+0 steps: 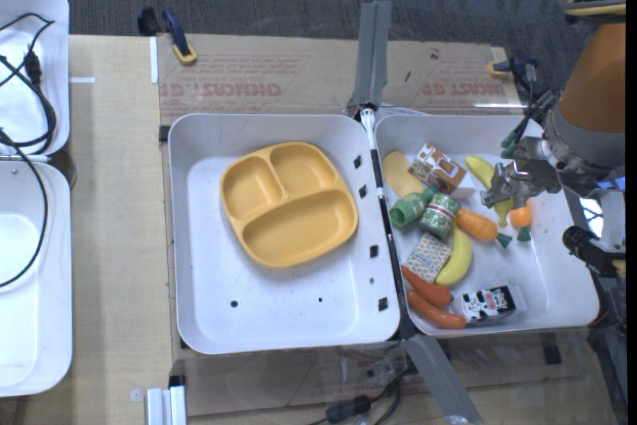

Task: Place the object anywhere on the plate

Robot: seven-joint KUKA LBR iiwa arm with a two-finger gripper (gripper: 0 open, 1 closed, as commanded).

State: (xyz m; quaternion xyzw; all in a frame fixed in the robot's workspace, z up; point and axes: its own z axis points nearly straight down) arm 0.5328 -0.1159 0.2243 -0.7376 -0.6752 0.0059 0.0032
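Grey claw (509,186) hovers over toy food (476,224) in right bin (557,309).

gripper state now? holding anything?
Gripper: low over the right bin, above the toy food near the orange carrot. Open or shut cannot be told; no object seen in its grasp. Yellow plate sits in the left bin.

Plate (289,204) in left bin (199,314); toys right bin (557,304).

Plastic, cardboard and metal on the bench

The plate (289,204) looks matt orange plastic; both bins (199,244) are smooth, slightly glossy white plastic; brown cardboard (269,75) lies under them; the gripper (510,182) is dull grey metal.
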